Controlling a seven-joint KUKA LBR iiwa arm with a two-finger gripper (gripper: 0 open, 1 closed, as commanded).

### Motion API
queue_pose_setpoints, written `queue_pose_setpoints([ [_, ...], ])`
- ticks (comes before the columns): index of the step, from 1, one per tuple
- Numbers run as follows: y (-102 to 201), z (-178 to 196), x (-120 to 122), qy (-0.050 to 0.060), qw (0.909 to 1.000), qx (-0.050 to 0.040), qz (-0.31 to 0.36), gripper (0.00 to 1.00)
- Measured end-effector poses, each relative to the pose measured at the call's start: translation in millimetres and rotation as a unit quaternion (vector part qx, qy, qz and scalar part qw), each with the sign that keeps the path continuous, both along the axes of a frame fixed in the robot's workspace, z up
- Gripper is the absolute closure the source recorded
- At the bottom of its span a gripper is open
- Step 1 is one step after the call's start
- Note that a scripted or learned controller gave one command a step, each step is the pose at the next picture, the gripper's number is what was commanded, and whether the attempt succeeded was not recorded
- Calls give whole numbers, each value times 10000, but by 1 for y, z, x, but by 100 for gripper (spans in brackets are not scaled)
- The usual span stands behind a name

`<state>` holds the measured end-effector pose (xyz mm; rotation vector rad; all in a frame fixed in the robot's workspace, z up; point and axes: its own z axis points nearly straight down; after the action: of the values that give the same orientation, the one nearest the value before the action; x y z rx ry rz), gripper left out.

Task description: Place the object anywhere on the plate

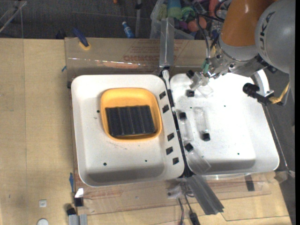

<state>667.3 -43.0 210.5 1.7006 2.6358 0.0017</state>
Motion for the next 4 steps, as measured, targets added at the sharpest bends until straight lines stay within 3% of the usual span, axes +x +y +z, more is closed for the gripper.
queue_pose_setpoints([
  [1,11,-25,-1,31,9979,10,642,100],
  [2,33,0,0,-2,9961,3,886,100],
  [4,57,-1,-8,19,9721,7,2344,100],
])
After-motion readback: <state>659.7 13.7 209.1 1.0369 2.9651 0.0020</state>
